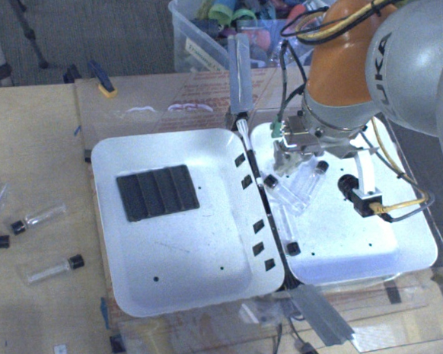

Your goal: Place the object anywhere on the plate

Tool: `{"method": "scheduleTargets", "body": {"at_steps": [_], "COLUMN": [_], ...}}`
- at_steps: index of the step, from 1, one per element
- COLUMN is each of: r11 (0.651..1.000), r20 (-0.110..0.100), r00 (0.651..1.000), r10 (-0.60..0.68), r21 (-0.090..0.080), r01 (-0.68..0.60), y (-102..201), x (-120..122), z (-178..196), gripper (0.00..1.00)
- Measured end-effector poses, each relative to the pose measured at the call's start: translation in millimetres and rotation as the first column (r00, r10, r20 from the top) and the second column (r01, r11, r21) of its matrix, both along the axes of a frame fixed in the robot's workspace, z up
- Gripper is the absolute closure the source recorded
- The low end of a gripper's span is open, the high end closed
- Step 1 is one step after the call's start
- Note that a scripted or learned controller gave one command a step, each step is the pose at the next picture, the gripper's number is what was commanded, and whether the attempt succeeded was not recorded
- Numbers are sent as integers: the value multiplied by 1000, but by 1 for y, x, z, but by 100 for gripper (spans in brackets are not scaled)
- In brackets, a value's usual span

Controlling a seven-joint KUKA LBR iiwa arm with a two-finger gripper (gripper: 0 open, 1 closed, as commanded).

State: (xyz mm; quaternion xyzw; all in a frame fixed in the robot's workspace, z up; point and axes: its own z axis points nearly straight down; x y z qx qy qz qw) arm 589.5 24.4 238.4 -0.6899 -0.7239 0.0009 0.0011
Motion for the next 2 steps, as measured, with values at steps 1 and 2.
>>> {"method": "scheduleTargets", "body": {"at_steps": [1, 2], "r11": [971, 970], "r20": [4, 2], "r00": [971, 970], "r10": [-237, -241], "r21": [-1, -2], "r01": [237, 241], "y": [74, 114], "x": [0, -109], "z": [97, 196], "gripper": [100, 100]}}
